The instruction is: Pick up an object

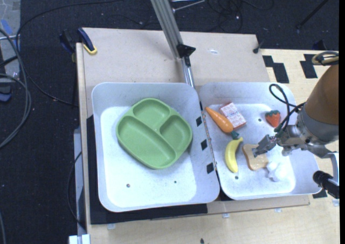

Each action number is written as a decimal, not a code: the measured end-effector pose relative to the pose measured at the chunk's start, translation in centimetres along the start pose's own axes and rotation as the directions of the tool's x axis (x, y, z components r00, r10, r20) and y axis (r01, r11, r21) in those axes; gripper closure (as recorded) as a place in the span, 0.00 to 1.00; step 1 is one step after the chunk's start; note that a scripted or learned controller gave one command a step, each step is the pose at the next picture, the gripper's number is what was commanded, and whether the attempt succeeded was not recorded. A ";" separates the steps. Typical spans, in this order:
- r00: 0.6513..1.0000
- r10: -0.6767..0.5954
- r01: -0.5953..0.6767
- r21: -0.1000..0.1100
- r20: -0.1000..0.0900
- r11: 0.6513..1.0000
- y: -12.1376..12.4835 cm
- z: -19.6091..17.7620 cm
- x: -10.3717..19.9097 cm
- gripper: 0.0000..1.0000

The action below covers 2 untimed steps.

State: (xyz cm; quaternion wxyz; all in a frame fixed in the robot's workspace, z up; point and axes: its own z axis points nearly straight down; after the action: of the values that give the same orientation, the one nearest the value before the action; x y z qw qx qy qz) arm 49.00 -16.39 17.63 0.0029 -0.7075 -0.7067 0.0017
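- Green and three-parted, a plate (155, 133) lies in the left bin (108, 183), tilted so its long axis runs from upper left to lower right.
- The right bin (245, 89) holds the small things: a carrot (220, 119), a pink box (233, 114), a strawberry (273, 117), a banana (232, 155), a toast slice (254, 160) and a white lump (274, 171).
- The carrot's long axis runs from upper left to lower right, with its thick end at the lower right, touching the box's lower left side.
- The banana lies nearly upright in the view, bowed, its top tip toward the carrot and its lower tip toward the bin's near wall; the toast is just beside it on the right.
- The arm (323, 109) reaches in from the right, and the dark pincer (262, 148) sits over the toast's upper right edge.
- Whether the pincer is wide or narrow cannot be told; nothing is visibly between its tips.
- Both bins rest on a pale table (135, 54).
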 end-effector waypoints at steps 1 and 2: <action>1.000 0.001 -0.001 -0.002 0.000 1.000 0.0 6.3 -0.4 0.00; 1.000 0.000 0.000 -0.009 0.002 1.000 0.1 8.3 -0.4 0.00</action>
State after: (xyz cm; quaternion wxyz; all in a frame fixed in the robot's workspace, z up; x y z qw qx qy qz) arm 49.00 -16.78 9.31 -0.0010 -0.7075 -0.7067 -0.0005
